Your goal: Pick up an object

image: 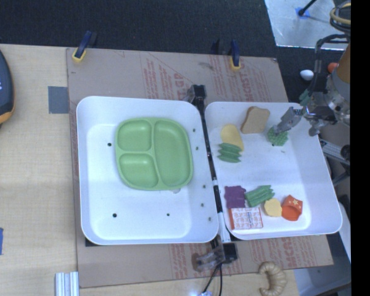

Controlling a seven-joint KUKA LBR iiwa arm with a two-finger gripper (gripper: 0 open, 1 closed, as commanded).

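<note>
Small green leafy piece in the far right part of the right bin, lying flat on the white floor, right beside the tip of the claw; whether gripped cannot be told. Just right of the tan bread slice and well apart from the yellow piece and green bean pod to its left. Far from the cluster at the near edge.

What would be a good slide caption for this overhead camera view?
Gripper reaches toward a green toy in the right bin; a green plate sits left.
</note>
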